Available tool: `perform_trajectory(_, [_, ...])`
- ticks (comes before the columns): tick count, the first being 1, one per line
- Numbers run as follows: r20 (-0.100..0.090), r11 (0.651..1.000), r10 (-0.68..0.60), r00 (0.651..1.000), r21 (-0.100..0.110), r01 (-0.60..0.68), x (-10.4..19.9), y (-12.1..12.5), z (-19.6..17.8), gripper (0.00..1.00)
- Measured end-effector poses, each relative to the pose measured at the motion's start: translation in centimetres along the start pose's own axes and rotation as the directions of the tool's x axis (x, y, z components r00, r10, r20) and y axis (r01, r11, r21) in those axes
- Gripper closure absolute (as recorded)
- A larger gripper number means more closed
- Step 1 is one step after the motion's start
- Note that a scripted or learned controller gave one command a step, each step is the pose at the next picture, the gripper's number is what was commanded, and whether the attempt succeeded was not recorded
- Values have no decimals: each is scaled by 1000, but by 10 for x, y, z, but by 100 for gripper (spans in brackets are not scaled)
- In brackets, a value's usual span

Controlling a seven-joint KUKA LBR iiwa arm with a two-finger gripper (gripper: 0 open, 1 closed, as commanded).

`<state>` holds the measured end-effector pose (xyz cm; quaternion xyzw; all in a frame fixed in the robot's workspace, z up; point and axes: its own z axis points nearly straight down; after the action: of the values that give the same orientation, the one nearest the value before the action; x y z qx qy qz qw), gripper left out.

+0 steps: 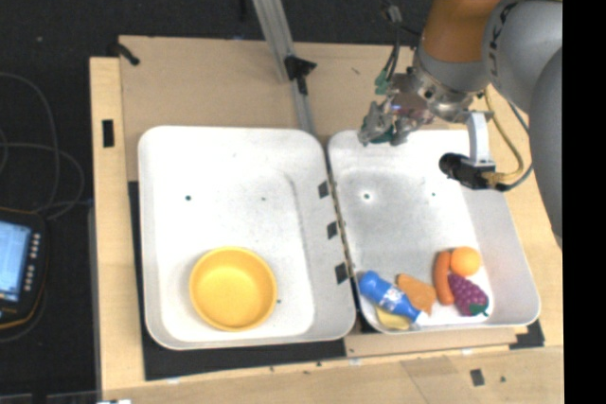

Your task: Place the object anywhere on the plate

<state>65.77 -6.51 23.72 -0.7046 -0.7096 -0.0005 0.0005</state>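
Gripper [383, 130] at the right bin's [502, 232] twelve o'clock — grip state unclear; toys [421, 290] crowd five o'clock — it may snag two, missing the plate [233, 288].

So the bench [227, 76] is a light tan board sitting on dark floor, and right on it are two shallow white bins touching side by side. The left bin [227, 175] has a yellow plate [233, 288] in its near corner. The right bin [417, 213] has a little pile of toy food [426, 290] along its near edge.
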Motion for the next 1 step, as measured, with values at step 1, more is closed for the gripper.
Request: perform_trajectory(1, [1,1000,1,1000,1,-1,47,-2,7,100])
